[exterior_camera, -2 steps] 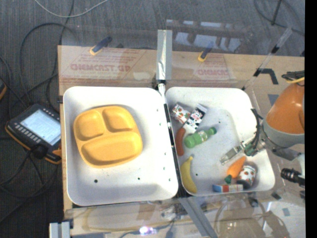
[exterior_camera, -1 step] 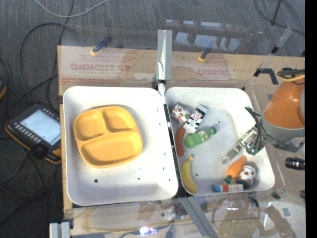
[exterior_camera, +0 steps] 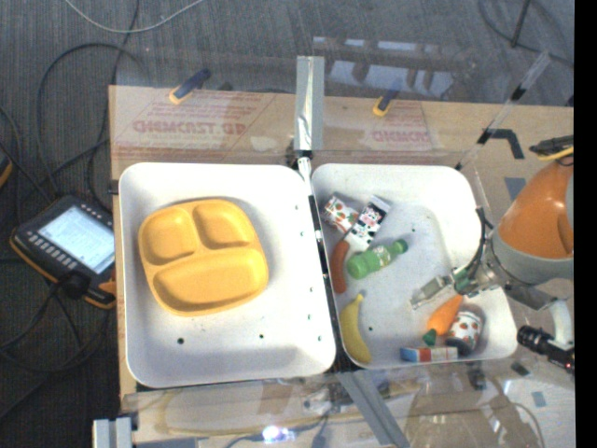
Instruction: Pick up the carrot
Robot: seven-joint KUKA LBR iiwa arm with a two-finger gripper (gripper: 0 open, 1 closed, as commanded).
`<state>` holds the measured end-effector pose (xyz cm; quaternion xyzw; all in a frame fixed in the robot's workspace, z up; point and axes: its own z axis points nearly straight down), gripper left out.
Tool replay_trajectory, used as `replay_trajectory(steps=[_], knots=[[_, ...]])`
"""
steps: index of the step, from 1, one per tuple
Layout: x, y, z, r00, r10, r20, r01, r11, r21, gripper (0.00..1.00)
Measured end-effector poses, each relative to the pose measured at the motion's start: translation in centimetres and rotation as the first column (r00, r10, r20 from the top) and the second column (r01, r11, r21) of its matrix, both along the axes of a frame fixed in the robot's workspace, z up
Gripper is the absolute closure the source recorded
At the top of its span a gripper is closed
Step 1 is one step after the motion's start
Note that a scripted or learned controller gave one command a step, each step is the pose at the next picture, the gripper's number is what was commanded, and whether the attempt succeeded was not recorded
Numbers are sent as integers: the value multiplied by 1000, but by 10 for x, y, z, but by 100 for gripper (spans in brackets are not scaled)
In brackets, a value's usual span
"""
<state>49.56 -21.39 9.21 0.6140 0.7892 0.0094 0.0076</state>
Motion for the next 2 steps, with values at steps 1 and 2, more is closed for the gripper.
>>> replay_trajectory(steps=[1,2], knots=[[4,4,1,957,-291,-1,291,957,12,0],[2,11,1,885,-465,-2,465,885,12,0]])
